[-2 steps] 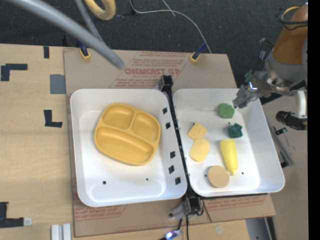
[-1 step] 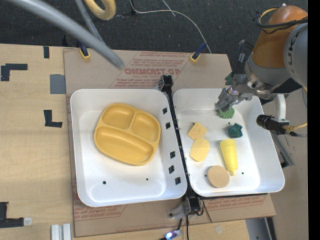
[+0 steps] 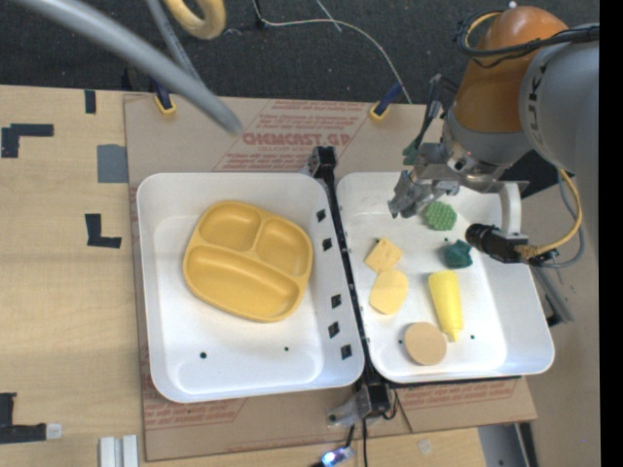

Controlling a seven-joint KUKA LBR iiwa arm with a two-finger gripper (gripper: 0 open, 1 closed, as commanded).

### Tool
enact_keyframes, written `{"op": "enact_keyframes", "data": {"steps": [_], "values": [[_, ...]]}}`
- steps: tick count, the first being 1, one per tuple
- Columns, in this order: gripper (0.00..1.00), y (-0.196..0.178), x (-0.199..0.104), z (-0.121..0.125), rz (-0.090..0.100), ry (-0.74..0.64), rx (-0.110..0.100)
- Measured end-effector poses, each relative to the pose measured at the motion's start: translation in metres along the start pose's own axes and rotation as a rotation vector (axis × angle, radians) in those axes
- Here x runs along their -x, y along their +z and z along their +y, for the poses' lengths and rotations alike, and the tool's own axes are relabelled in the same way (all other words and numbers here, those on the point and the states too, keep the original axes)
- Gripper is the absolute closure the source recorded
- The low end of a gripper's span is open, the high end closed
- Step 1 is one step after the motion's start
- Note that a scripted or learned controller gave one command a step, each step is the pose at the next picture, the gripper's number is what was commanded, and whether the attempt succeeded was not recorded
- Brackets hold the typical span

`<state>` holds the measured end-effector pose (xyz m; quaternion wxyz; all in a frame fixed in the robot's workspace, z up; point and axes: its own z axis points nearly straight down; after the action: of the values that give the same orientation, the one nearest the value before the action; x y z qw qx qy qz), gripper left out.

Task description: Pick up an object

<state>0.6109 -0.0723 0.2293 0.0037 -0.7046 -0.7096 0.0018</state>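
Note:
My gripper [image 3: 417, 196] hangs over the back of the right bin [image 3: 516, 358], its fingers pointing down. A light green bumpy object [image 3: 440, 215] lies just right of the fingertips. A dark green object [image 3: 457, 255] sits a little nearer the front. Left of centre lie a yellow wedge [image 3: 383, 255] and a pale yellow piece [image 3: 389, 292]. A yellow cylinder [image 3: 447, 303] and a tan round disc [image 3: 424, 343] rest near the front. Nothing shows between the fingers.
The left bin [image 3: 161, 358] holds a yellow divided plate [image 3: 248, 259]. A black divider [image 3: 336, 261] runs between the bins. A black cable connector [image 3: 492, 240] and yellow cable hang over the right bin's right side. Grey hoses cross the upper left.

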Motion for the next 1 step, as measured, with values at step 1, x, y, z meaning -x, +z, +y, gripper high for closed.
{"op": "enact_keyframes", "data": {"steps": [1], "values": [[1.0,-0.0042,-0.0553,-0.0038,-0.001,0.0,0.0]]}}
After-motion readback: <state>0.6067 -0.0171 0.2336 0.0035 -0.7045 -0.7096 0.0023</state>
